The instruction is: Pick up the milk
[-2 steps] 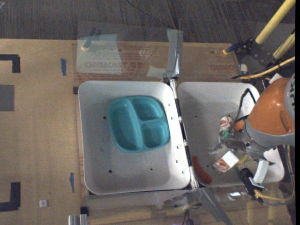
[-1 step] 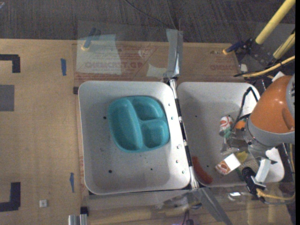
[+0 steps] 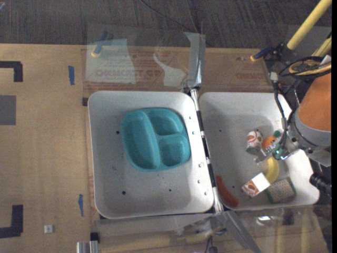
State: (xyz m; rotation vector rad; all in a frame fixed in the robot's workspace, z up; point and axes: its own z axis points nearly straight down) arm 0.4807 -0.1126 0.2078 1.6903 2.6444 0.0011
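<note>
At the near edge of the right bin (image 3: 231, 107) lie 3 things in a row: a red chili pepper (image 3: 227, 191) by the near-left corner, the milk (image 3: 255, 185), a small white carton with red-orange print lying tilted, and a tan and green block-shaped item (image 3: 279, 190) just right of it. A banana (image 3: 271, 169) lies just beyond the milk, touching or nearly touching its far corner. The gripper (image 3: 274, 152) hangs over the banana's far end, close beside a small orange fruit (image 3: 269, 142); whether its fingers are parted or closed cannot be told, and nothing can be made out between them. Left of the orange fruit stands a small can (image 3: 254, 140) with orange and white print. The grey arm (image 3: 316, 115) with its orange band comes in from the right. In the left bin (image 3: 105, 183) sits a teal divided plate (image 3: 156, 138) with 3 compartments.
</note>
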